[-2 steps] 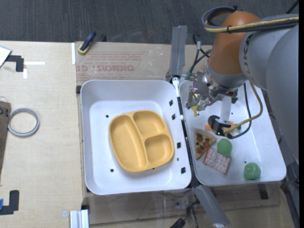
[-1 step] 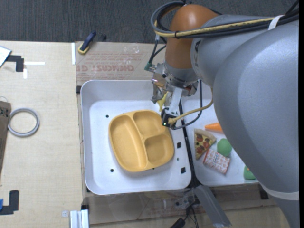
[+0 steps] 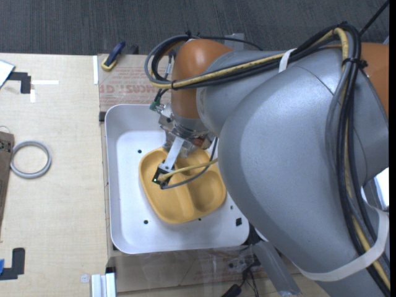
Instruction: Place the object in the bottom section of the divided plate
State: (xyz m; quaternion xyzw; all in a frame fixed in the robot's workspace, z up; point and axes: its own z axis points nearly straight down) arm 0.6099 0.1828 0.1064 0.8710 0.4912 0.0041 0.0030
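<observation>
One tan plate [image 3: 185, 206], smooth, rounded, with raised ridges between its hollows, lay in the middle of the glossy white bin [image 3: 124, 228]. The gripper [image 3: 184, 140] hung low over its upper part; whether open or shut, and where the object was, I could not tell. Placement seemed in hand; the next move likely called for reaching the bottom hollow before release.

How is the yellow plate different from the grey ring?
The yellow plate lies in the white bin; the grey ring lies outside on the bench. The plate is bigger, with dished sections; the ring is open in the middle. Both lie flat.
</observation>
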